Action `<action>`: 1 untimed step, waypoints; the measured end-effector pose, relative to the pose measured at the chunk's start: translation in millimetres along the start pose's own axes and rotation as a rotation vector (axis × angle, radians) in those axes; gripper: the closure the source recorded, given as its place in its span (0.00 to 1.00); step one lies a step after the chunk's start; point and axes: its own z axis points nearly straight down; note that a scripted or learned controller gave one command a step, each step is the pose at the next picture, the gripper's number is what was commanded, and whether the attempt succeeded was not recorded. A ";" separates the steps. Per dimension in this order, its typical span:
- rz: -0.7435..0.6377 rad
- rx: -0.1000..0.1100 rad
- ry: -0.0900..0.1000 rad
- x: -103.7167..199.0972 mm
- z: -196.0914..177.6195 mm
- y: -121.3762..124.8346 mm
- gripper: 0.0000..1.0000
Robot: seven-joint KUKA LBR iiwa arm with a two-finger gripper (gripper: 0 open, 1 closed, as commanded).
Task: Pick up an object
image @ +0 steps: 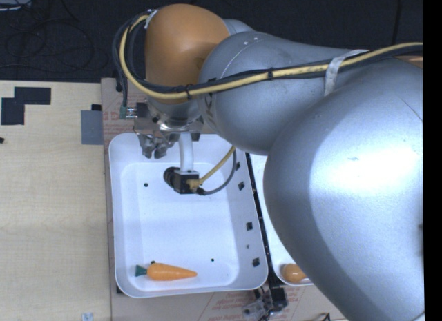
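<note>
An orange toy carrot [170, 272] with a green tip lies along the near wall of the left bin [131, 230], its green end pointing left. My gripper [157, 147] hangs over the bin's far left corner, well away from the carrot. Nothing shows in the gripper. The big grey arm reaches in from the right, and its orange band sits just above the gripper.
A small round orange object [293, 273] peeks out from under the arm in the right bin [276, 244]. The arm covers most of that bin. A pale wooden benchtop [48, 202] spreads to the left of the bins.
</note>
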 end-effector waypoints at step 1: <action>-0.001 -0.017 0.007 0.3 -100.8 -33.3 1.00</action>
